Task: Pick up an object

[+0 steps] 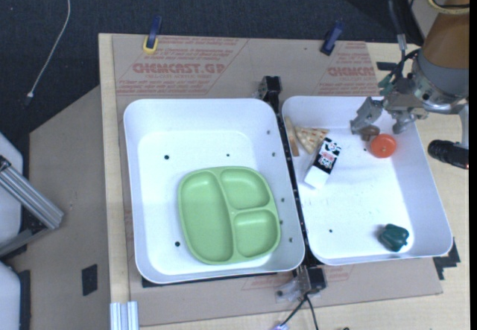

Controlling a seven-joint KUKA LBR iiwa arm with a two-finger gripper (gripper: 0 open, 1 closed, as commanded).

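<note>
My gripper [384,124] hangs over the back of the right bin [373,202], its two grey fingers spread apart and empty. Just below it lies a small orange-red round object [383,146], nearly between the fingertips but not gripped. A black and white carton [323,162] lies to the left of that, near the bin's middle. A tan pizza-slice shaped piece [304,138] rests at the bin's back left. A dark green lump [394,237] sits in the front right corner.
The left bin [149,172] holds a light green divided plate [227,213]. Black clips [270,87] join the bins at the back and front. Blue clamps [332,38] pin the brown board at its far edge.
</note>
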